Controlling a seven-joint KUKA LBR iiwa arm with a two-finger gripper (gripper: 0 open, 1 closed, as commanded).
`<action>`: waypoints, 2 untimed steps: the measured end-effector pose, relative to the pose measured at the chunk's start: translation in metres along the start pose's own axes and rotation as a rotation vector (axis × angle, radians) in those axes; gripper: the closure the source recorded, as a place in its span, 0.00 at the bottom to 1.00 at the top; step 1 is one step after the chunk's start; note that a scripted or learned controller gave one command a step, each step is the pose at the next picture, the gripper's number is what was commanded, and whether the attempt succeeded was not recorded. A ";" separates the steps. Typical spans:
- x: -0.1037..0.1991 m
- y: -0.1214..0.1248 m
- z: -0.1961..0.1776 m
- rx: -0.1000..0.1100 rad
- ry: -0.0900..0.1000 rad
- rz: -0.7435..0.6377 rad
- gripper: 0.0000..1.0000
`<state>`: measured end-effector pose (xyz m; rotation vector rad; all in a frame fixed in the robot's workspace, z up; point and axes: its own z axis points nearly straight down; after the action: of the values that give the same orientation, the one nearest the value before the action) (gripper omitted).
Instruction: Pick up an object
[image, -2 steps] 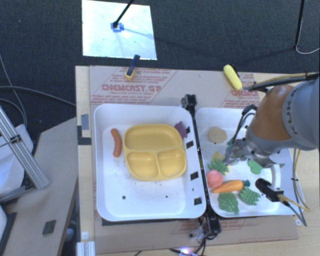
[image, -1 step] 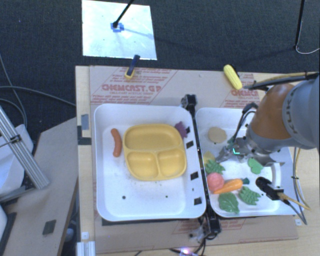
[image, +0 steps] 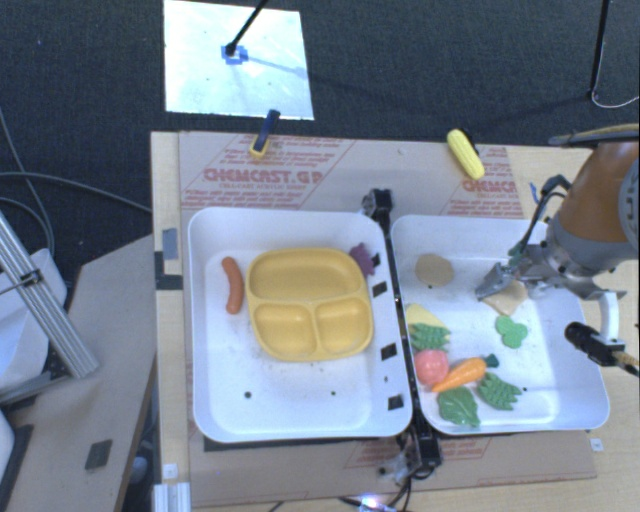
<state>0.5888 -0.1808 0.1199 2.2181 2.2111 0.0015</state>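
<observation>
Seen from above at a slant, two shallow white bins sit side by side on a bench covered with printed cardboard.

The left bin (image: 205, 330) holds three things. One yellow tray (image: 308, 303) with three compartments lies in the middle. One orange-red sausage (image: 233, 284) lies just left of the tray, pointing near to far. One small purple piece (image: 362, 258) rests at the tray's far right corner.

The right bin (image: 575, 400) holds the toy food. One round tan disc (image: 434, 269) lies toward the far left. One pale yellow wedge (image: 425, 316) sits by the left wall, with one green leafy piece (image: 430, 337) touching its near side. One red tomato-like piece (image: 431, 367) lies nearer, touching one orange carrot (image: 462, 375) on its right. Two more dark green leafy pieces lie at the near side, one (image: 458, 406) under the carrot and another (image: 498, 391) to its right. One light green piece (image: 511, 331) lies alone toward the right.

The grey arm with its orange band enters from the right. Its gripper (image: 500, 283) is low in the right bin, over one tan wedge (image: 508, 298); I cannot tell how far the claw is spread or whether it grips the wedge.

Beyond the bins, one yellow corn cob (image: 465, 154) and one blue and yellow tool (image: 265, 134) lie on the cardboard.
</observation>
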 end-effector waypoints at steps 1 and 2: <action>0.055 -0.107 0.036 0.015 0.009 -0.002 0.00; 0.053 -0.101 0.024 0.004 0.006 -0.004 1.00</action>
<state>0.4878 -0.1276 0.0948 2.2181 2.2206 0.0039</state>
